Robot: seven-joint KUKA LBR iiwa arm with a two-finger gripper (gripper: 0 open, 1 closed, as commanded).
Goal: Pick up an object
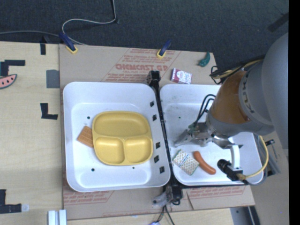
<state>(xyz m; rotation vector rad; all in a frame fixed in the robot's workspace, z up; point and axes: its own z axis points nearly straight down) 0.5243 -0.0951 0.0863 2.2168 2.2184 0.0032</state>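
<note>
Hanging low inside the right bin (174, 108), the end effector (185, 136) points toward the divider between the two bins, its metal fingers spread apart with nothing between them. The grey arm (262, 88) with its orange band (229, 102) rises behind it, toward the right edge of the view.

Just below the end effector, a little toward the near rim, lies a small white patterned packet (185, 161), tilted on the bin floor and apart from the fingers. Just right of that packet, and below and to the right of the end effector, lies an orange sausage-shaped toy (205, 162), slanting down to the right, near the packet but not touching it as far as can be seen. Neither thing is held.

Beyond the divider, left of the end effector, the left bin (75, 102) holds a yellow divided plate (123, 137) with three compartments. A tan cracker-like square (86, 136) lies at the plate's left edge, partly tucked under it.

Above the end effector, outside the bins on the cardboard-covered counter (136, 67), rests a small red-and-white carton (180, 76), and farther right a small teal object (204, 59) sits by the cardboard's corner.
</note>
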